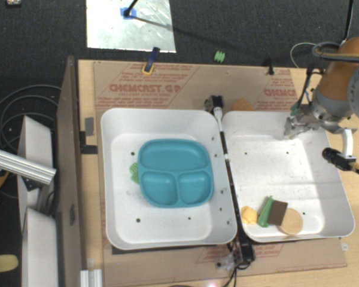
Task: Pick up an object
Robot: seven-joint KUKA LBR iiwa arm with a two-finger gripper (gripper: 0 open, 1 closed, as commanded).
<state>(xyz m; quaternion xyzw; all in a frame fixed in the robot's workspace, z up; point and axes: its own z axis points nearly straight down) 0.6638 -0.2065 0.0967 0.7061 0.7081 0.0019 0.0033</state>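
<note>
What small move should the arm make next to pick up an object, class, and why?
Probably carry the gripper toward the near edge of the right bin. It sits at the far edge, while the yellow piece, green block, brown block and tan disc cluster near the front.

The arm (341, 79) (grey, with an orange band above the wrist) enters from the right, wrist angled downward and leftward. The end effector (294, 126) sits low, carrying nothing visible.

Two bins (167, 121), one tray (175, 172), four toys (274, 214)
</note>
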